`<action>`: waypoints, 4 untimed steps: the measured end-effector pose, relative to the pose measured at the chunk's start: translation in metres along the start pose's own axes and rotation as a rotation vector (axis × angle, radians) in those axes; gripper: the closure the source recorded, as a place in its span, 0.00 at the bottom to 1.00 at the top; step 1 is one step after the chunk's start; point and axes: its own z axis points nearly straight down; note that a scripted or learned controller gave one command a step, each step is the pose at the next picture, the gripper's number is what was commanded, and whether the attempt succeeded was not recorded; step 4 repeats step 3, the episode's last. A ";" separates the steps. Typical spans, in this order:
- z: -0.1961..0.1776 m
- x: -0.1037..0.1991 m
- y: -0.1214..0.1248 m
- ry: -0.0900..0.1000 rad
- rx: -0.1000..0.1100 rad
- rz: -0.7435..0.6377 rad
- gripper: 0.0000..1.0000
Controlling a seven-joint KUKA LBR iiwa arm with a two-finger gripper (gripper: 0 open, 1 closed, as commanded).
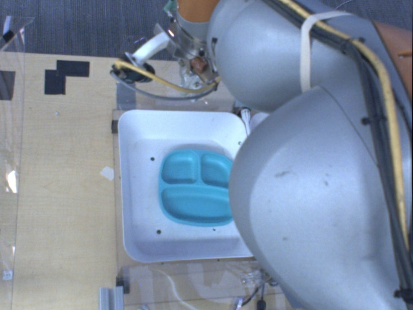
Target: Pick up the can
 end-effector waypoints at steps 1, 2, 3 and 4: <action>0.001 -0.066 -0.042 -0.009 -0.003 0.369 1.00; -0.011 -0.065 -0.040 -0.004 -0.002 0.370 1.00; 0.043 -0.098 -0.064 -0.012 -0.003 0.287 1.00; 0.043 -0.098 -0.064 -0.012 -0.003 0.287 1.00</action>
